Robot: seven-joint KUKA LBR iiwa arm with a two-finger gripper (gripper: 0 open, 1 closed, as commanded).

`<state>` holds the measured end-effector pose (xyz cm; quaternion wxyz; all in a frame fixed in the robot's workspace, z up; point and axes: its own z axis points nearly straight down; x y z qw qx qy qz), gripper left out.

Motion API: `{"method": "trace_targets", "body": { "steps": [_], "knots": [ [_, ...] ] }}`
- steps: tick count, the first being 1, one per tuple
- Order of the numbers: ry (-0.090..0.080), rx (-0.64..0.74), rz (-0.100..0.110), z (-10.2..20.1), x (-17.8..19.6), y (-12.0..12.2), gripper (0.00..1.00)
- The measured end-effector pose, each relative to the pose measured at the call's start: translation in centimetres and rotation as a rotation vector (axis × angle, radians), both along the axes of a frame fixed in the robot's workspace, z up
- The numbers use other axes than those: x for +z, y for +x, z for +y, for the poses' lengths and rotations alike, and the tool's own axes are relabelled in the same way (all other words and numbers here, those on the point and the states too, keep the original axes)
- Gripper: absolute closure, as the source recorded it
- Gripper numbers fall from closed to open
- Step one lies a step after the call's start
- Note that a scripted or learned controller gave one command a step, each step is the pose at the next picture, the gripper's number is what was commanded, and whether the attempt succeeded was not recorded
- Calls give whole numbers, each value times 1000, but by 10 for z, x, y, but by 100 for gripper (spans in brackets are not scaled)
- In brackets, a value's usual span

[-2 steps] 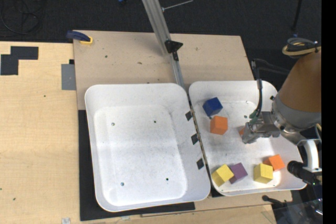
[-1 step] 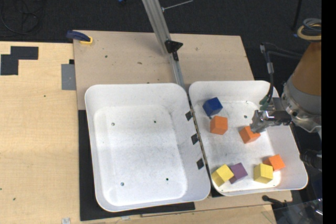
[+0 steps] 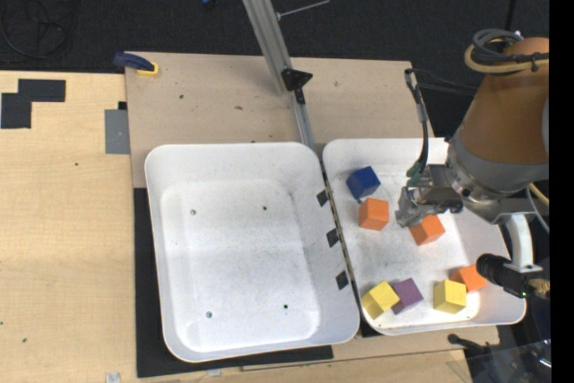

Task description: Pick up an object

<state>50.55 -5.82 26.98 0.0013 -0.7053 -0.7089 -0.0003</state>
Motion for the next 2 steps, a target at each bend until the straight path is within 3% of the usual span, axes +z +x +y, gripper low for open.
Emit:
{"method": "trace_targets", "body": {
  "steps": [2],
  "knots": [
    [0, 1, 3, 109, -20, -10, 100]
  ]
}}
